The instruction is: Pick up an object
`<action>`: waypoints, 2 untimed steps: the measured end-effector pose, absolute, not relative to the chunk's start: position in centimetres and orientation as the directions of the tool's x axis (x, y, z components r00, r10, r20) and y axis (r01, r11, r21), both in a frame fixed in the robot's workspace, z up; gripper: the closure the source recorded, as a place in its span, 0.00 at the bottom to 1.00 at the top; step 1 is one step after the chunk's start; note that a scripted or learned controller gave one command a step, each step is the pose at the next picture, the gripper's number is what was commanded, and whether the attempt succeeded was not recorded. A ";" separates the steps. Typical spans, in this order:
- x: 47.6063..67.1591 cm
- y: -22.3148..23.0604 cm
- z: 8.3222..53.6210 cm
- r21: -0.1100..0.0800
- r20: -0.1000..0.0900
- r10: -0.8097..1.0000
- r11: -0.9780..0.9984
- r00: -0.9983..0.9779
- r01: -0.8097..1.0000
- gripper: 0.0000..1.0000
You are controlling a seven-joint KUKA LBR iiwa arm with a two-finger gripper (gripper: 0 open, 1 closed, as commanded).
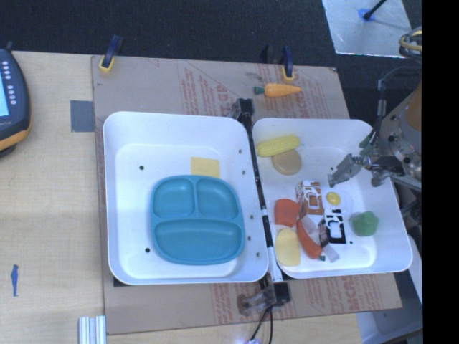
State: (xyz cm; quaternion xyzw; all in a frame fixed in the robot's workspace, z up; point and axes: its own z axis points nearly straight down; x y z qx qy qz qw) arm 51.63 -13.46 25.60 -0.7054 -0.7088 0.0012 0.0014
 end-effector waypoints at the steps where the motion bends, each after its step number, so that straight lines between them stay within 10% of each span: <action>1: 52.2 -11.7 9.5 0.010 0.003 1.000 0.003 -0.003 1.000 0.00; 2: 52.3 -12.1 11.0 0.013 -0.004 1.000 0.006 -0.006 1.000 1.00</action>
